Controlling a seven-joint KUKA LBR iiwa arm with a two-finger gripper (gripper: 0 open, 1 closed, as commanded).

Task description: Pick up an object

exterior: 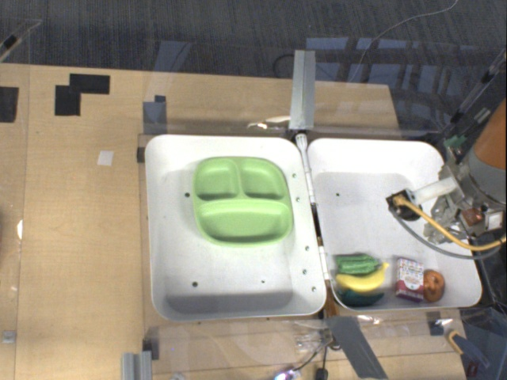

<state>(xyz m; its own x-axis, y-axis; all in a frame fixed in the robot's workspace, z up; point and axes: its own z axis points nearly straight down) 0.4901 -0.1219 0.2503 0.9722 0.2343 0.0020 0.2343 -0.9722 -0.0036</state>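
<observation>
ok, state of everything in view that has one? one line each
green plate: flat, right way up, compartments empty, in left bin
banana: on its side, lower-left corner of right bin
green vegetable: lying against the banana
small carton: by the right bin's lower wall, beside the reddish fruit
reddish fruit: resting at that same wall
end effector: over the right bin's right side, apart from the items

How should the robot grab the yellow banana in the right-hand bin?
Probably at the banana's middle, coming straight down from above. It lies flat, its length running along the front wall of the bin, so the narrow width is easiest to squeeze. A green vegetable sits against its far side, so room there looks tight.
</observation>
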